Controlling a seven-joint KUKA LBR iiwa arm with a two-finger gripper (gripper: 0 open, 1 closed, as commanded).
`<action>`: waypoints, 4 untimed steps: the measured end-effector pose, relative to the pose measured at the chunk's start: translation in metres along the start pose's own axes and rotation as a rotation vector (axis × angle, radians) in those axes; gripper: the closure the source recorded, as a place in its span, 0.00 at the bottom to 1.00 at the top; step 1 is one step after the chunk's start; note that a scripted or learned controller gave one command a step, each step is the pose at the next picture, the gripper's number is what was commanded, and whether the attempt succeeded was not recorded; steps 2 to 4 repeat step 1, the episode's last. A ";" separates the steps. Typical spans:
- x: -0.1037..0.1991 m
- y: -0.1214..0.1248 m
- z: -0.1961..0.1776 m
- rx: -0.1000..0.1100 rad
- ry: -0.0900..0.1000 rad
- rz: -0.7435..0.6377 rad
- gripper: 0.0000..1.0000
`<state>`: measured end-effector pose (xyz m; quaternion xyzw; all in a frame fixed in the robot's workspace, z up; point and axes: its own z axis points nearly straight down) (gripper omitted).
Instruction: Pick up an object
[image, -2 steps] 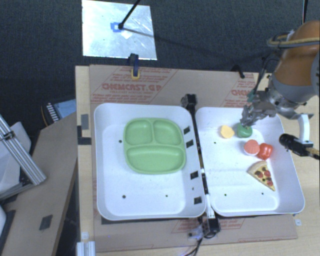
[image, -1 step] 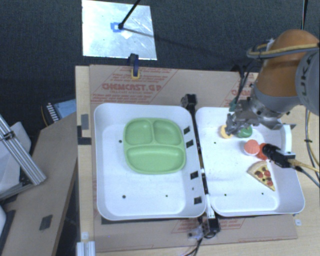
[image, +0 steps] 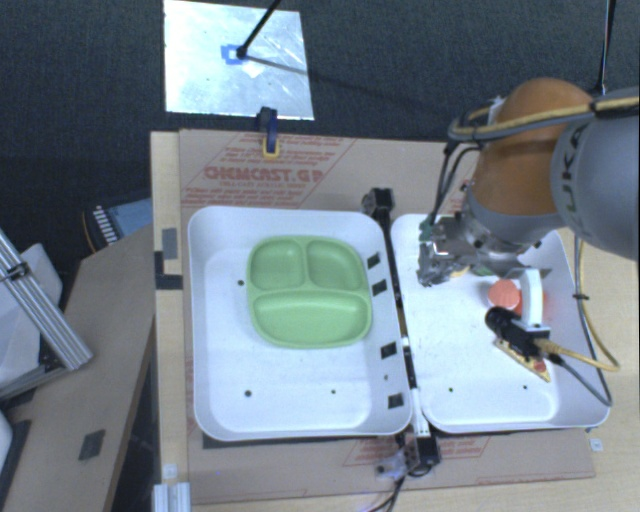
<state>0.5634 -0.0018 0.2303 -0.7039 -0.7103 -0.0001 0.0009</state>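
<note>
My gripper (image: 436, 266) hangs over the back left part of the right bin (image: 470, 390), close to the divider between the two bins. A small orange-red object (image: 505, 293) lies on the floor of the right bin, to the right of the gripper and apart from it. I see nothing between the gripper's fingers. In the left bin (image: 220, 390) lies a green divided plate (image: 306, 292), flat and near the middle.
The grey arm with its orange band (image: 530, 150) reaches in from the right above the back of the right bin. A black clip strip (image: 392, 310) runs along the divider. Cardboard (image: 270, 165) lies under both bins.
</note>
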 end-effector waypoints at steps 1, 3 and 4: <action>0.057 -0.019 0.009 0.000 0.000 0.000 1.00; 0.057 -0.019 0.009 0.000 0.000 0.000 1.00; 0.057 -0.019 0.009 0.000 0.000 0.000 1.00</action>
